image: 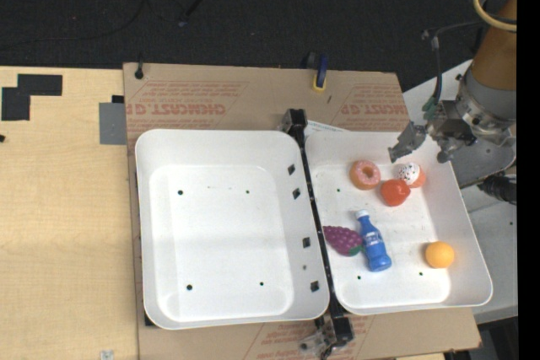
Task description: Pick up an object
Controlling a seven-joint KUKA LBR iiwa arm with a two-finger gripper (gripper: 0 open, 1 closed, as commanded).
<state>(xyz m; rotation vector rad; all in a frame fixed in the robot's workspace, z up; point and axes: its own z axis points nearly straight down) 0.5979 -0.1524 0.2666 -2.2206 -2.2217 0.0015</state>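
Camera view, looking down at a slant on the desk (pixel 67 206) with two white bins side by side. The left bin (pixel 219 223) takes up centre frame; the right bin (pixel 460 265) at centre right holds all the loose items, so any pick has to happen there. The arm (pixel 494 63) comes in from the upper right, and the end effector (pixel 426 143) hangs over the bin's upper right part with its two fingers spread apart and nothing between them. Judging by that, it is set for a descent, not a carry.

Candidates: a pink donut (pixel 365 174) at the bin's upper middle, a white spotted ball (pixel 410 173) just right of it, and a red object (pixel 395 193) touching or nearly touching the ball from below. The ball sits closest to the open fingers and is the likely target, though I cannot tell for sure.

Further down, a blue bottle (pixel 374 244) lies on its side with a purple grape bunch (pixel 342 239) against its left flank. An orange ball (pixel 439 255) sits alone at lower right, well apart from the rest.

Obstructions: the red object and donut crowd the white ball, so a finger could land on a neighbour. The bin's far wall is near the fingers. A black clamp (pixel 294 120) sits at the top of the divider, and printed cardboard (pixel 219 101) lies under both bins.
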